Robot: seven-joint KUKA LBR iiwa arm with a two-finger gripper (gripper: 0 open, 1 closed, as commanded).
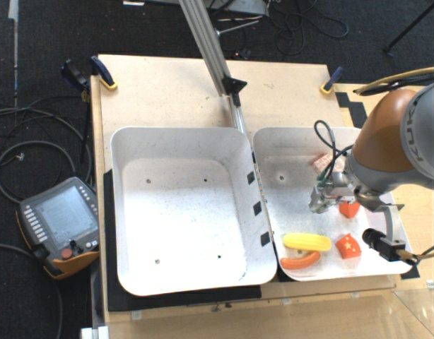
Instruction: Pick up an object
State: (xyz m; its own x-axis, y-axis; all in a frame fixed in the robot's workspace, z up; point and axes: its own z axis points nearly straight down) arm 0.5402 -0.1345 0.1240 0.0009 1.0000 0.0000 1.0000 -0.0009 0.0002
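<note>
Grey arm w/ orange band (386, 143) reaches in from right, over the right-hand shallow white bin (288, 150). Two-finger metal gripper (321, 202) hangs low inside that bin, near its middle; fingers too small and blurred, can't tell if spread or pressed together, nothing clearly between them.

Objs in right bin:
- small orange-red block (349, 208) just beside gripper, on its right, partly under the wrist.
- red cube-like piece (348, 246) nearer the front edge, apart from gripper.
- yellow oblong piece, corn-like (307, 242), front of bin, below gripper.
- orange-red curved piece (300, 261) touching or just under the yellow one, against front rim.
- pale pinkish item (321, 162) toward back of bin, partly hidden by black cable (329, 143) looping off the wrist.

Left-hand shallow white bin (132, 154) sits alongside, rims touching at centre.

Surroundings: tan wooden bench top (174, 90); slanted metal pole (206, 37) crossing down to the bins' junction; yellow-tipped clamps at bench corners (104, 76); grey handheld control pendant (60, 221) on dark floor at left, cables round it.
</note>
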